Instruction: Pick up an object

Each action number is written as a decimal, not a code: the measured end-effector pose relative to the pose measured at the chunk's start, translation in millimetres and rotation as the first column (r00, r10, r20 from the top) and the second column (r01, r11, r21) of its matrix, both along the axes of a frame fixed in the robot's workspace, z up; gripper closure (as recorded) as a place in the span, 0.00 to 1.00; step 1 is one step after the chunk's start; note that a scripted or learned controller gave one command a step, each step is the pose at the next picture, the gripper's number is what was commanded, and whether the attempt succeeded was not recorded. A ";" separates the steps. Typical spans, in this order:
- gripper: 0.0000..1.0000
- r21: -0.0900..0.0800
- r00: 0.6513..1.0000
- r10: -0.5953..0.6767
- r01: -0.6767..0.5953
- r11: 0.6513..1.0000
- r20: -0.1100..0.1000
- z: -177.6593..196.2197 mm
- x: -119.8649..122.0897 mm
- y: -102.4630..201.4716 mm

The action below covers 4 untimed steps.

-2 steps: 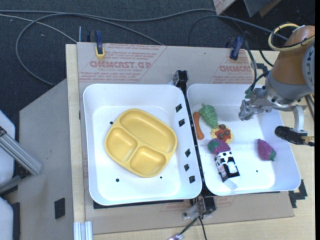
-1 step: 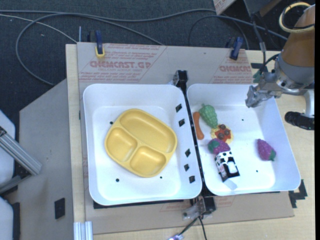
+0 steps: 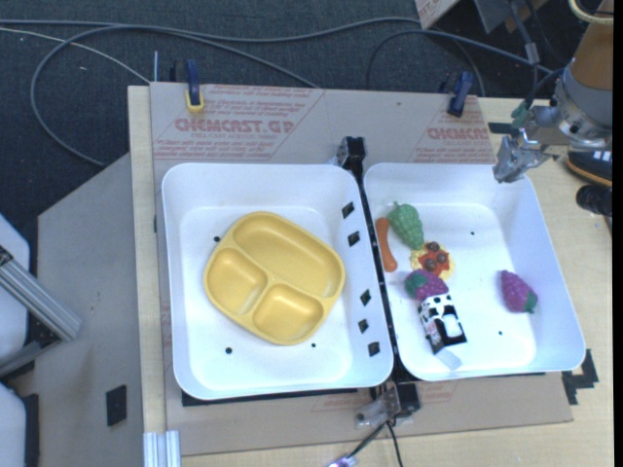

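Tool (image 3: 510, 166) hung over the far right corner of the right bin (image 3: 545, 251); whether it was spread or pressed together I could not tell from my camera, and nothing showed in its grip. Candidate objects lay in that same bin, all nearer the camera than the tool. Purple grape cluster (image 3: 517, 291) sat alone by the right wall, almost straight toward the camera from the tool, its long axis slanting a little. Green toy vegetable (image 3: 407, 224), orange carrot (image 3: 387, 245), a small multicoloured piece (image 3: 432, 258) and a black-and-white carton (image 3: 442, 321) crowded the left side. Yellow divided plate (image 3: 274, 276) filled the left bin (image 3: 185, 280). I judged the grapes the easiest reach.
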<state>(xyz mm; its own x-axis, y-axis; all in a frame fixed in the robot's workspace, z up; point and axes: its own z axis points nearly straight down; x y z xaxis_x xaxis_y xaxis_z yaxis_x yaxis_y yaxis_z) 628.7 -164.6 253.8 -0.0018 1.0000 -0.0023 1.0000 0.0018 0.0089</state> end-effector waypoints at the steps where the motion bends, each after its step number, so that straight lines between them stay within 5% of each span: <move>1: 1.00 0.001 1.000 -0.001 0.001 1.000 -0.004 27.8 1.1 0.0; 4: 1.00 0.005 1.000 0.004 -0.004 1.000 -0.013 0.5 -47.1 164.0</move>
<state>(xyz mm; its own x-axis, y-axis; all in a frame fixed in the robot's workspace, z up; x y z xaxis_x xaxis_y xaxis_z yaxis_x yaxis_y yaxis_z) 581.6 -0.5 254.3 -0.0057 1.0000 0.0024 1.0000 0.0057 -0.0040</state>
